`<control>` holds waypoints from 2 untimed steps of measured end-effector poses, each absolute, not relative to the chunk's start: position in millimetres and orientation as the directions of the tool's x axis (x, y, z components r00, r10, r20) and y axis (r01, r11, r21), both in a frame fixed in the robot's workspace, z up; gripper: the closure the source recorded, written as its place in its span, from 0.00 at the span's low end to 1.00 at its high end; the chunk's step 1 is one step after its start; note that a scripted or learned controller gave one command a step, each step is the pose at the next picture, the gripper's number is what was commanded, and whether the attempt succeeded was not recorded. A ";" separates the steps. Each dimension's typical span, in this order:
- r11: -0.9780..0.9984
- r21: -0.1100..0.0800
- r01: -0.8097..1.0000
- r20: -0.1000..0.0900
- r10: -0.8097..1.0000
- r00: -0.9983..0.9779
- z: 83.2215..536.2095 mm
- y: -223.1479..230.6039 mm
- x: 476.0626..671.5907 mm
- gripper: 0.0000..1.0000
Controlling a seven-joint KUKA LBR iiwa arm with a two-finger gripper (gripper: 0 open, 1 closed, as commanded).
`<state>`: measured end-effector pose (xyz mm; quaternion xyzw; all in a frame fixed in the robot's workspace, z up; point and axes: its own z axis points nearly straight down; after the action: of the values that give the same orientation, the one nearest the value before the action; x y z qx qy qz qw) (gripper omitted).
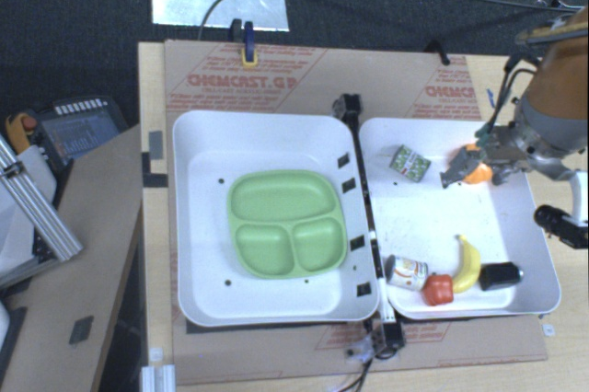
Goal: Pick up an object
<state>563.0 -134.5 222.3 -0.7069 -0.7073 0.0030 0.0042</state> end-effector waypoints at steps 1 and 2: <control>0.003 0.001 1.000 0.000 1.000 -0.003 228.5 -134.2 565.5 0.00; 0.001 -0.002 1.000 0.001 1.000 -0.001 186.9 -135.2 564.9 0.00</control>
<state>564.9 -135.2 186.9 -0.7068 -0.7074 0.0005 0.0008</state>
